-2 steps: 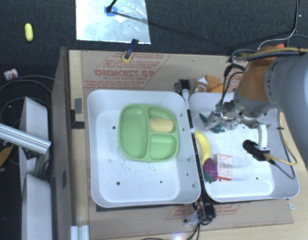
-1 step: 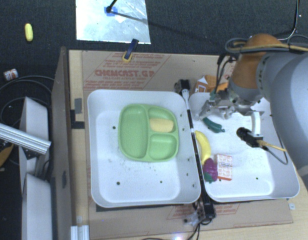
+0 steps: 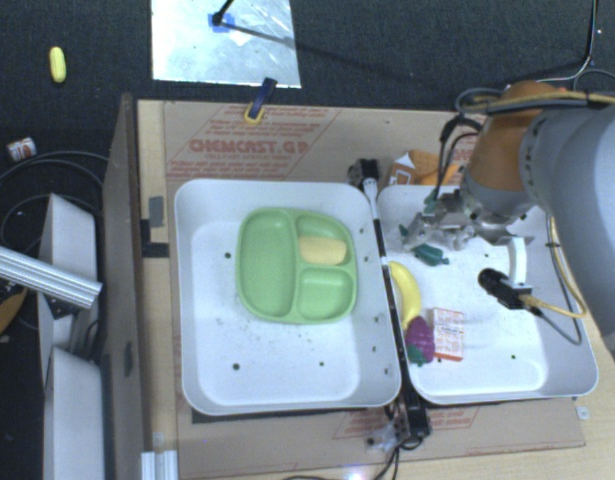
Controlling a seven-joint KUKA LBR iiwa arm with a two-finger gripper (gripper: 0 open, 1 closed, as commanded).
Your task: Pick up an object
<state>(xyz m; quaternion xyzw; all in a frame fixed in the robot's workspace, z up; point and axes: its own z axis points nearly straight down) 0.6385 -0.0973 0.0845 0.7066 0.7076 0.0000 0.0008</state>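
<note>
The arm (image 3: 577,158) is a thick, rounded tube of smooth pale grey. Above the wrist sits a glossy orange band (image 3: 502,143), domed at its top. Thin dark cables (image 3: 445,148) loop beside the band. The end effector (image 3: 439,226) at the arm's tip is a small cluster of bare silvery metal parts.

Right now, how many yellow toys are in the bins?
2: yellow block on the green plate in the left bin, a banana in the right bin. Arm may hide more.
</note>
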